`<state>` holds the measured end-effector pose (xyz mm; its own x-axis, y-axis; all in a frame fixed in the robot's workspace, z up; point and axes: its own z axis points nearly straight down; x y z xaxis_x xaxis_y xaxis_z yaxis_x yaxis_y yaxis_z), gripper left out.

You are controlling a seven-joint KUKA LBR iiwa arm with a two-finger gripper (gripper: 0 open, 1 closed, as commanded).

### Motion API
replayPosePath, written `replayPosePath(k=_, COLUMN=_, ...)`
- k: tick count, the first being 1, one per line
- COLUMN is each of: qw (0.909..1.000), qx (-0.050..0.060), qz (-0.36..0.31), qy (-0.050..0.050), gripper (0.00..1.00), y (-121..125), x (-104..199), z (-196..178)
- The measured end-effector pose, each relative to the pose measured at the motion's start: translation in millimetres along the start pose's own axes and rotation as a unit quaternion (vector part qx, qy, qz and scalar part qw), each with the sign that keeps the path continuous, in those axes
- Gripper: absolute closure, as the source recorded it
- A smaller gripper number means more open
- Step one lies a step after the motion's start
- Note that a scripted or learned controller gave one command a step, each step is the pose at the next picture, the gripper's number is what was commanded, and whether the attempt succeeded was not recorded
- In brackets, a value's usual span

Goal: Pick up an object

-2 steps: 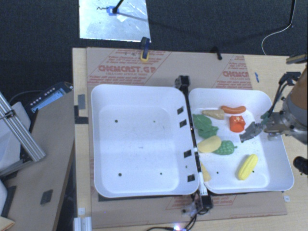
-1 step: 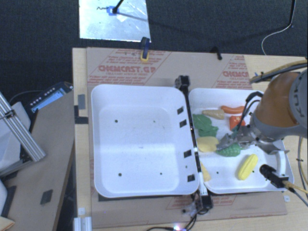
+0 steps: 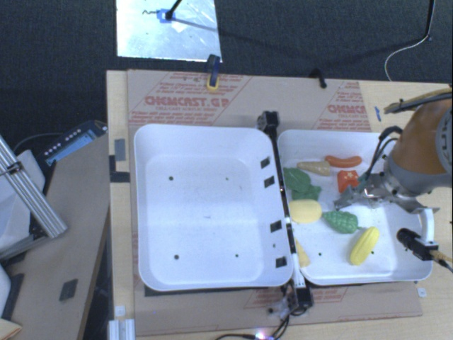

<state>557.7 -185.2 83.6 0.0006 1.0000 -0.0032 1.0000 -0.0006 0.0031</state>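
Left bin (image 3: pixel 205 211): shallow white plastic tray, well left of the jaws, its right wall meeting the other tray at a row of black clips.
Right bin (image 3: pixel 396 261): matching shallow white plastic tray; the jaws hang over its middle right.
Leafy green plastic vegetable (image 3: pixel 301 183): at the tray's left side, well left of the jaws and a little above them.
Pale tan plastic root (image 3: pixel 315 167): up and left of the jaws, just above the leafy piece.
Round yellow plastic fruit (image 3: pixel 306 211): left of the jaws and slightly lower, by the tray's left wall.
Small yellow piece (image 3: pixel 301 255): at the tray's lower left corner, far down-left of the jaws.
Red-orange plastic sausage (image 3: pixel 343 161): above the jaws, near the tray's far wall.
Small red plastic piece (image 3: pixel 347 180): just up-left of the jaws.
Bumpy dark green plastic vegetable (image 3: pixel 341 222): just below the jaws, apart from them.
Yellow plastic corn cob (image 3: pixel 364 245): below the jaws, tilted, near the front wall.
Gripper (image 3: pixel 352 198): grey metal fingers pointing left and down; whether spread or closed, cannot tell.
Arm (image 3: pixel 425 154): grey with orange band, right of the jaws.
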Motion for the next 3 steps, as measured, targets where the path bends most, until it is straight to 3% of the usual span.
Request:
replayPosePath(k=1, qw=1.0000, qx=-0.002, qz=-0.005, qy=0.001, gripper=0.00, y=63.1, x=37.1, z=-2.1)
replayPosePath(k=2, qw=1.0000, qx=-0.002, qz=-0.003, qy=0.001, gripper=1.00, y=61.0, x=34.5, z=-12.4)
replayPosePath(k=3, qw=0.9999, qx=-0.010, qz=-0.004, qy=-0.001, gripper=1.00, y=107.4, x=37.9, z=-194.4)
